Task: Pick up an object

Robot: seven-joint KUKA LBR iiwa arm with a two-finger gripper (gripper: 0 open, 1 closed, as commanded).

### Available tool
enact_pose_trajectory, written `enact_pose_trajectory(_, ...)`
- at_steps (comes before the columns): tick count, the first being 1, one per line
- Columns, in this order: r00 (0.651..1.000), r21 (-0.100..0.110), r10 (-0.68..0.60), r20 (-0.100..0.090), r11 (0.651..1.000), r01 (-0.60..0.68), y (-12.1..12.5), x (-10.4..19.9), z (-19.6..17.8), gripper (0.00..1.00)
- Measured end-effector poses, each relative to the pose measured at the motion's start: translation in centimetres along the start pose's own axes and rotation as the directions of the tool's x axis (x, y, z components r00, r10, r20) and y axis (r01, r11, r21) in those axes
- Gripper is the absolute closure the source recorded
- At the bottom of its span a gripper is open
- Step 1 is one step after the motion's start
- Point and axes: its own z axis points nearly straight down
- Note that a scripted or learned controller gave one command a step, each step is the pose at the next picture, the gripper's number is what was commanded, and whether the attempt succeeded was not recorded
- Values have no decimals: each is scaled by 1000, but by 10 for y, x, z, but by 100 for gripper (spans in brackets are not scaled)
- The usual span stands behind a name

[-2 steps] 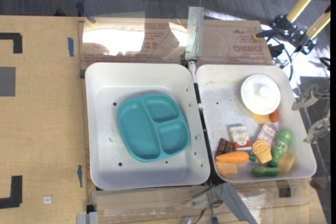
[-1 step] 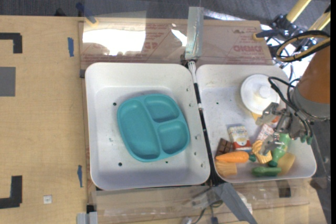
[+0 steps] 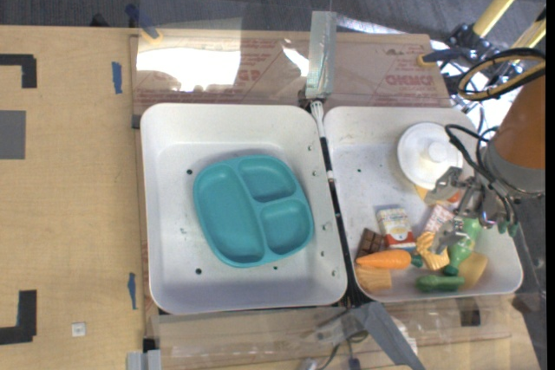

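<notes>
Reaching in from the right edge, grey with the orange band high at the wrist, bent down over the right-hand bin (image 3: 347, 127) on the counter (image 3: 69, 186). Claw (image 3: 457, 217) low over the toy pile in that bin's near right corner, metal fingers (image 3: 446, 183) spread apart, tips among the items. Nothing seen clamped between them; whether touching the green piece below, cannot tell.

Crowded beneath and beside the claw: an orange carrot (image 3: 383, 259) lying flat, a brown chocolate block (image 3: 368, 240) just left of it, a small red-and-white carton (image 3: 395, 223) above, a green vegetable (image 3: 439, 281) near the front wall, yellow bits between. A white round lid (image 3: 425, 149) farther back, near the wrist.

In the left-hand bin (image 3: 165, 186): a teal divided plate (image 3: 251, 208), lying flat, well apart from the arm.
</notes>
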Motion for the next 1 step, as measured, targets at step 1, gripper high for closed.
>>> enact_pose_trajectory(1,985,-1,173,18,985,-173,15,1,55,0)
